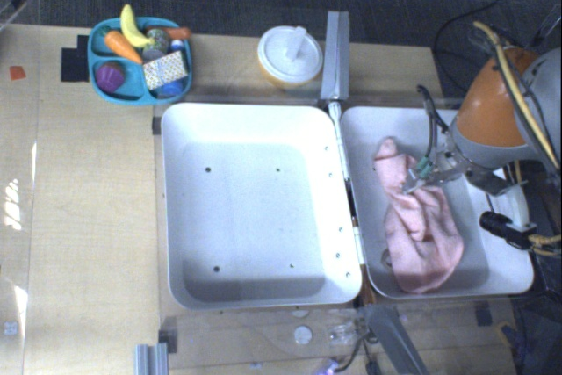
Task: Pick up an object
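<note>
Two white bins sit side by side on the wooden bench (pixel 79 215), and no brand, label or readable writing shows on anything here. Nearest the camera, along the bottom edge, some small clear and metal fittings (pixel 303 335) lie on the bench, too small to identify. In the right bin (pixel 509 277) a pink cloth (pixel 421 233) lies crumpled, running from near the bin's front wall up toward its back. The gripper (pixel 428 173) is down at the cloth's upper part, touching or just above the fabric; whether the jaws are apart or closed on the cloth cannot be told, since the fingertips blur into the folds. The arm (pixel 496 114), grey with an orange band, enters from the right and is cut off by the frame edge, hiding part of the right bin. The left bin (pixel 176 189) shows its bare floor with a few dark dots. Farther back, a round white lidded container (pixel 290 55) stands beside a grey upright post (pixel 335 57). At far left a blue divided tray (pixel 98 88) holds toy food, including a banana (pixel 132 26) and a carrot (pixel 121 45); the other pieces are hard to make out.
</note>
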